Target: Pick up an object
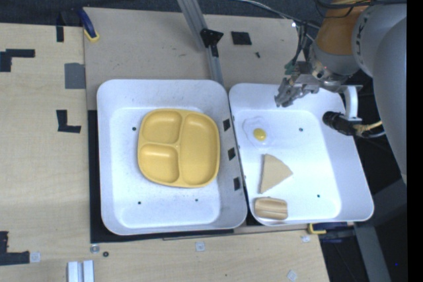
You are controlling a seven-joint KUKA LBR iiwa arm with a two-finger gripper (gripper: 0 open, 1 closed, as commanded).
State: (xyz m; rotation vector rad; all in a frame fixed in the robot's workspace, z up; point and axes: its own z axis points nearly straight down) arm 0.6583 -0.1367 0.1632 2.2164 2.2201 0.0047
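I see three candidate objects in the right white bin (330, 162). A small fried egg toy, white with a round yellow yolk (258, 133), lies flat near the bin's upper left part, close to the wall it shares with the neighbouring bin. Below it, toward the middle of the floor, rests a pale tan wedge shaped like a slice of cheese or bread (273, 173), its point aimed at the upper left. Just below that wedge, against the near wall, sits a short brown and cream bun-like roll (271, 208), lying on its side. The three are apart from each other, though the wedge and the roll are very near.

The dark two-finger gripper (285, 97) hangs over the far rim of the right bin, above and to the right of the egg, well apart from the wedge and the roll. Nothing is between its tips, and from this angle I cannot tell how they stand.

Behind it the grey arm with its orange band (347, 16) comes in from the right.

In the left white bin (112, 142) a yellow plastic plate with three compartments (178, 146) lies flat in the middle.

Both bins rest on the light wooden bench (39, 142).
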